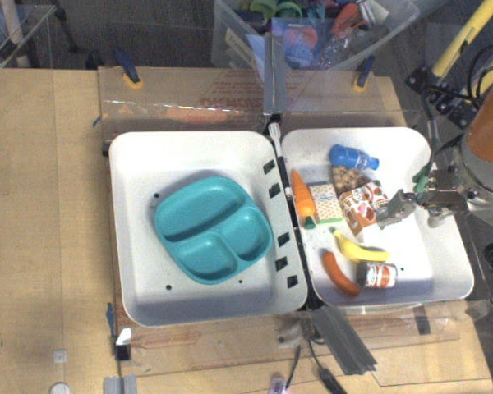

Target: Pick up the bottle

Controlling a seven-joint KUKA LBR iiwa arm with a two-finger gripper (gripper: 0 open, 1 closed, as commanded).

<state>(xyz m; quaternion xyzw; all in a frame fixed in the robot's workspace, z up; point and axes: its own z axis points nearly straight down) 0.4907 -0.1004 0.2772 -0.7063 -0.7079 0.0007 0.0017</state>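
Two shallow white bins sit side by side on a wooden table (41, 220). The left bin (131, 220) holds a single teal divided plate (212, 230), lying slightly askew near its centre. The right bin (444, 261) carries a small heap of play food and packaging. The blue bottle (352, 157) lies on its side at the far end of that bin, its cap pointing right, just above a small bag of brown snacks (343, 176). An orange carrot (301, 197) lies along the bin's left wall, beside a green-and-white packet (325, 203). A red-and-white carton (362, 205) rests against the packet's right side. Nearer the camera a yellow banana (361, 250) lies across the bin, with a red sausage (339, 272) and a small red-labelled can (380, 276) on its side just below it.

The arm reaches in from the right, its gripper (394, 209) low over the middle of the right bin, close to the carton's right edge and well apart from the bottle. Whether the fingers are spread or pressed together cannot be made out. Beyond the bins stands a clear plastic tub (312, 15) filled with colourful objects.
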